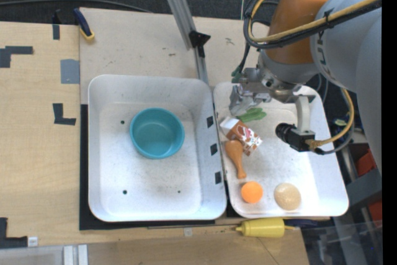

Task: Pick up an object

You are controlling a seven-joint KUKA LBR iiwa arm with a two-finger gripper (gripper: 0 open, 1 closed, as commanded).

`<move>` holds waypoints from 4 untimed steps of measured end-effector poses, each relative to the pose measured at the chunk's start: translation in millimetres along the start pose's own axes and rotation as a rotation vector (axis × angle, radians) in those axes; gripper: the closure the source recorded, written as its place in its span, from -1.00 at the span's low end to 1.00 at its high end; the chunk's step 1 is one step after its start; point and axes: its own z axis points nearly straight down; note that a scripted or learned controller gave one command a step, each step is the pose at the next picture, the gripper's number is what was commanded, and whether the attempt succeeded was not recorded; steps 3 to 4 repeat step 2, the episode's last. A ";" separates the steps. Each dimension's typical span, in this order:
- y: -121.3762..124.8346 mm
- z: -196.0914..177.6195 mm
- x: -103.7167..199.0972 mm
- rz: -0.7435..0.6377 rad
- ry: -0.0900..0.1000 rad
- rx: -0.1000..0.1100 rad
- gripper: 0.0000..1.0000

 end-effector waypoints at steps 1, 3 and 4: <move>23.5 -0.5 47.2 0.001 0.000 -0.001 1.00; 45.9 18.2 99.4 0.002 -0.001 0.000 1.00; 45.9 18.2 99.4 0.002 -0.001 0.000 1.00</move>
